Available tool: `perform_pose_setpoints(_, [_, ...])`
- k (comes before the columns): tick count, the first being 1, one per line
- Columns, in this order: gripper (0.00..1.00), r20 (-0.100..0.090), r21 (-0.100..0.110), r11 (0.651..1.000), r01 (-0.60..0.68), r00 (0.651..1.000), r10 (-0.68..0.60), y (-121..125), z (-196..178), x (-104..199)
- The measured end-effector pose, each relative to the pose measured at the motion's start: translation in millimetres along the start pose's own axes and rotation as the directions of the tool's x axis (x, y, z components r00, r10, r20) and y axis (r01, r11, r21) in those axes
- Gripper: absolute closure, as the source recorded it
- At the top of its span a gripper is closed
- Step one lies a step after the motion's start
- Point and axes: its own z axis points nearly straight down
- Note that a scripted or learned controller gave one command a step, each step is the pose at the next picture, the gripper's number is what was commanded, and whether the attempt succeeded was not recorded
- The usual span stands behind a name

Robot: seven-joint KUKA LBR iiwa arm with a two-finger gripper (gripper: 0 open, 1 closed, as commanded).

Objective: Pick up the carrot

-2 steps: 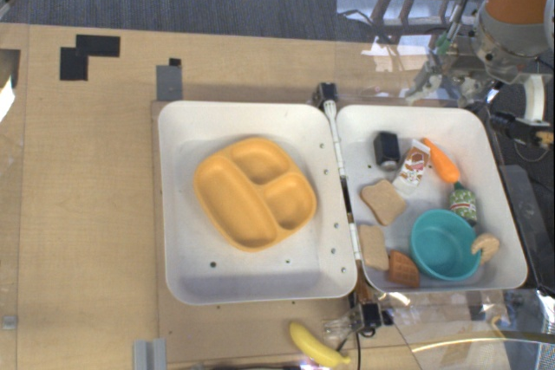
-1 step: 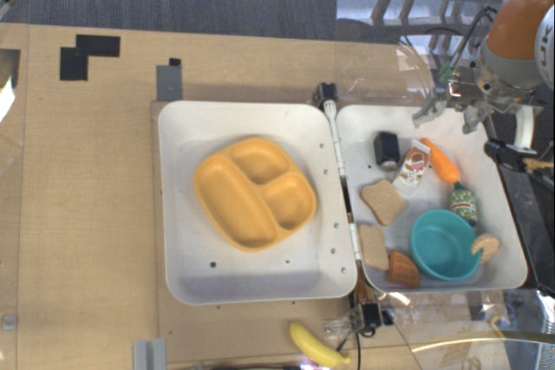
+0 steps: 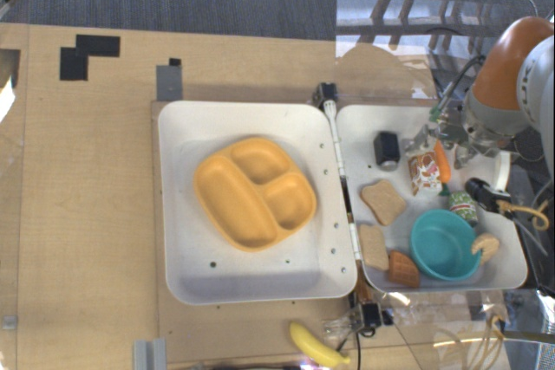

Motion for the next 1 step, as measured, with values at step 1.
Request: perform_pose_setpoints(1, [0.0, 0.0, -0.002, 0.973, 0.232, 0.973, -0.232, 30.5, 8.8, -9.5])
